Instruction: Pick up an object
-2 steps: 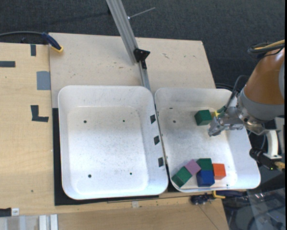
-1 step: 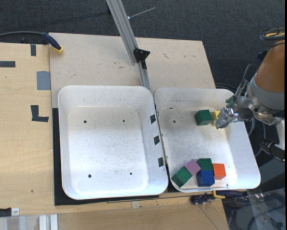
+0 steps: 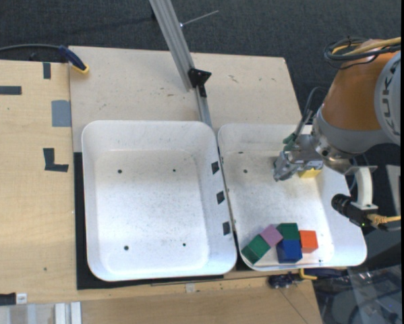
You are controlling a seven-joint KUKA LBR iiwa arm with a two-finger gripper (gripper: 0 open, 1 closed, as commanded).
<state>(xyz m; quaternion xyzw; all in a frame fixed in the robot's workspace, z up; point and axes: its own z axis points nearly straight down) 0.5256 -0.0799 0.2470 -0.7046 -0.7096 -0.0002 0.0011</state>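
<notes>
Yellow object (image 3: 310,173) mostly hidden behind gripper (image 3: 283,172); arm (image 3: 363,106) cut off at right edge.

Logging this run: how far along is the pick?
Done: the gripper has reached the right bin, low beside a yellow block. In hand: nothing visibly lifted. Left: grasping and raising a block; the green, purple, blue and orange ones lie untouched.

A grey arm (image 3: 363,123) with a broad orange band, black lettering, yellow cables looping above.
</notes>
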